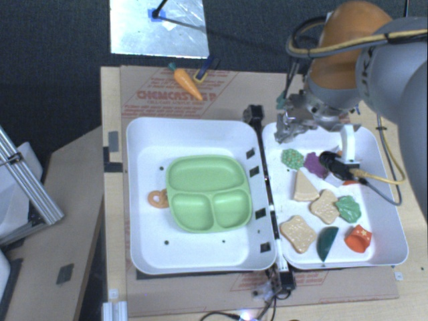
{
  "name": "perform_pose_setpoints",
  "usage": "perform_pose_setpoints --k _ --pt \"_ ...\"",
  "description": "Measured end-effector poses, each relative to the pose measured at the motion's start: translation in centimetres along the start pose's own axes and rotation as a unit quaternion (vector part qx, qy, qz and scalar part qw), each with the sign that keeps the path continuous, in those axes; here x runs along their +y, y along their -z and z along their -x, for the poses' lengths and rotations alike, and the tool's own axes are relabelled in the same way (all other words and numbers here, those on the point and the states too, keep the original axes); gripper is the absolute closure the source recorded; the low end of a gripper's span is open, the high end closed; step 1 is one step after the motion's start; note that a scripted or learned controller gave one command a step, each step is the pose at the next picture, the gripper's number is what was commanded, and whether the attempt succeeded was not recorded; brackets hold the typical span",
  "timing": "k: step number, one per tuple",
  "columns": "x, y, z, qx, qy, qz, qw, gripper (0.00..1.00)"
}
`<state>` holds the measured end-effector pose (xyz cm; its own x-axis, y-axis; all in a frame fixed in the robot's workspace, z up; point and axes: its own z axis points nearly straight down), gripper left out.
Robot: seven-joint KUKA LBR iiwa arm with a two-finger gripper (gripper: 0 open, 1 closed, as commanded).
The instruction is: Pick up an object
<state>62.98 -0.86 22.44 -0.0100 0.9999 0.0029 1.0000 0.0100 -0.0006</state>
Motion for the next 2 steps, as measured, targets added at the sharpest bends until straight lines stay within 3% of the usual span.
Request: perform_pose_setpoints --k 1,2 --pt "-1.6 -0.9 -4.6 0.000 0.000 0.000 1.0000 1.00" --pt "-3.0 0.9 -9.9 0.000 0.000 0.001 1.0000 1.00"
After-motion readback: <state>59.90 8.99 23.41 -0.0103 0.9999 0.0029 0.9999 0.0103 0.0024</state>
